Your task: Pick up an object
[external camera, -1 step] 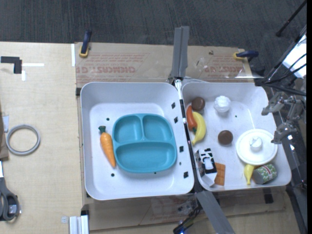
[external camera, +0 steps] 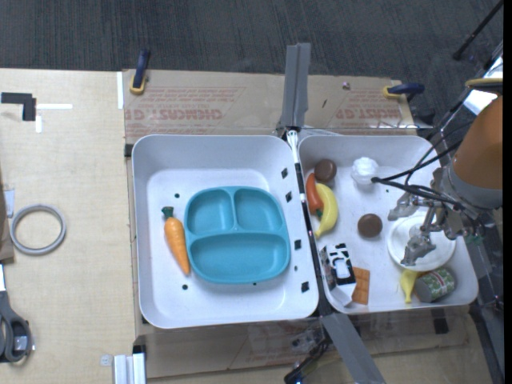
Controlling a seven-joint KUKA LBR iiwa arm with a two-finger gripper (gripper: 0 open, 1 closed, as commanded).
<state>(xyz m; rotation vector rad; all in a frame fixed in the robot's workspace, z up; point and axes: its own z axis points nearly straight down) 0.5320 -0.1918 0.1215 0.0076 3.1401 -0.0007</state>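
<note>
Tabletop (external camera: 64,150) at far left carries a grey tape ring (external camera: 36,229) and, at the lower edge, scissors (external camera: 14,334). Left bin (external camera: 152,158) holds a toy carrot (external camera: 177,242) lying just beside a blue divided plate (external camera: 238,234), the two close to touching.

Right bin (external camera: 384,142) is the crowded one. Along its left wall: a banana (external camera: 326,209) with a red-orange piece (external camera: 313,190) against it. Below those, a black-and-white item (external camera: 342,265) and an orange card (external camera: 361,286). Near the top, a dark brown round (external camera: 324,170) and a small white lump (external camera: 365,167). Mid-bin, a second brown round (external camera: 369,226). At right, a white dish (external camera: 420,250), then a greenish can (external camera: 436,285) with a yellow piece (external camera: 409,284) beside it.

Pincer (external camera: 416,250) hangs low over the white dish, apart from the other items; whether its spread is wide or narrow I cannot tell, cables clutter it. Nothing visible between its tips.

Progress, as judged: approach made, no object secured. Grasp and lift remain. Likely target is the dish or something on it; uncertain.
</note>
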